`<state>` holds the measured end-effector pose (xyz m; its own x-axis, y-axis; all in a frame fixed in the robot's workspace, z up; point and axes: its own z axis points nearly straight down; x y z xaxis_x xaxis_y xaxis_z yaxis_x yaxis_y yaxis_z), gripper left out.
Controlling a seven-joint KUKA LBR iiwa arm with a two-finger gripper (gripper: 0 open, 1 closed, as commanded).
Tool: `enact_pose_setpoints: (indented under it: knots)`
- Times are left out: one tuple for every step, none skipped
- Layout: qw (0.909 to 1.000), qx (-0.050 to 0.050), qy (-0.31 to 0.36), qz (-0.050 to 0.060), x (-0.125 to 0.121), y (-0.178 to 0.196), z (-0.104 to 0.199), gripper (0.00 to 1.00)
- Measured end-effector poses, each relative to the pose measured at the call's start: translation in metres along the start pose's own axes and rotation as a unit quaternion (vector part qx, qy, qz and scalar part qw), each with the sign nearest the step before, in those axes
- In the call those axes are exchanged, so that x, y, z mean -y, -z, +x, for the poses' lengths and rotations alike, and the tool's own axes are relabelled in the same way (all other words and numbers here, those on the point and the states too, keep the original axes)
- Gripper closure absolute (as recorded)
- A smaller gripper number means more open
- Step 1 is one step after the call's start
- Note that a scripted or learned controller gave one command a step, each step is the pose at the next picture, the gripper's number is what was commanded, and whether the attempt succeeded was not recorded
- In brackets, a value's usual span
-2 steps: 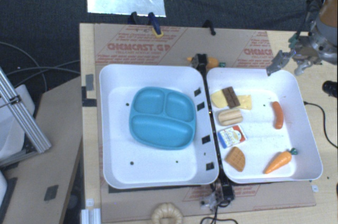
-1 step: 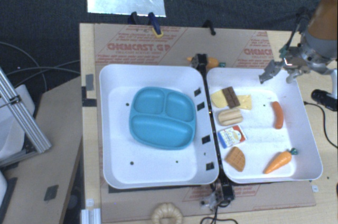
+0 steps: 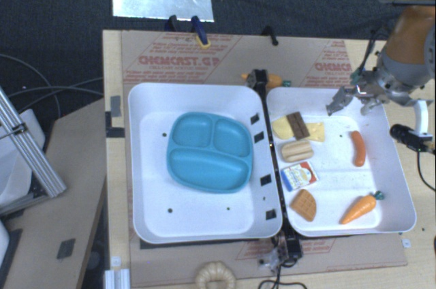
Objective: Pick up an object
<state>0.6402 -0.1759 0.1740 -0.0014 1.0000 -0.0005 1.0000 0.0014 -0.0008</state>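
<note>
Gripper (image 3: 353,102) up over the far edge of the food bin (image 3: 395,172), on the side near the arm (image 3: 409,42). Hangs there with its two fingers (image 3: 337,105) spread apart and nothing between them. Touches none of the toys.

Toy food all down on the white floor of the food bin. Sausage (image 3: 358,148) nearest the gripper, a little in from that far edge, alone. Carrot (image 3: 359,208) at the near edge of the food bin, orange with a green tip, well apart from the sausage. Cheese (image 3: 312,131) by the far wall on the side away from the arm, with a brown bar (image 3: 298,125) lying on top of it. Bread roll (image 3: 296,150) just beside the cheese, further in. Little box (image 3: 300,176) next along that side, close to the roll. Waffle (image 3: 304,204) last in that row, near the front corner of the food bin.

Other bin (image 3: 146,144) right against the food bin, on the side away from the arm. Holds a blue plate (image 3: 211,151) with three parts, flat in its middle. Brown cardboard (image 3: 225,52) under the food bin and sticking out past its far edge.
</note>
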Motion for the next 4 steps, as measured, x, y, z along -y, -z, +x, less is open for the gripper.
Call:
enact_pose_setpoints:
  knots:
    - [1.0,0.0,0.0,0.001,0.006,-0.06,-0.003,0.0]
    - [1.0,-0.002,0.0,-0.003,0.003,-0.087,-0.002,0.0]
    - [1.0,0.0,0.001,-0.008,0.0,-0.071,-0.002,1.0]
    - [1.0,0.001,0.002,-0.004,-0.008,-0.008,0.001,1.0]
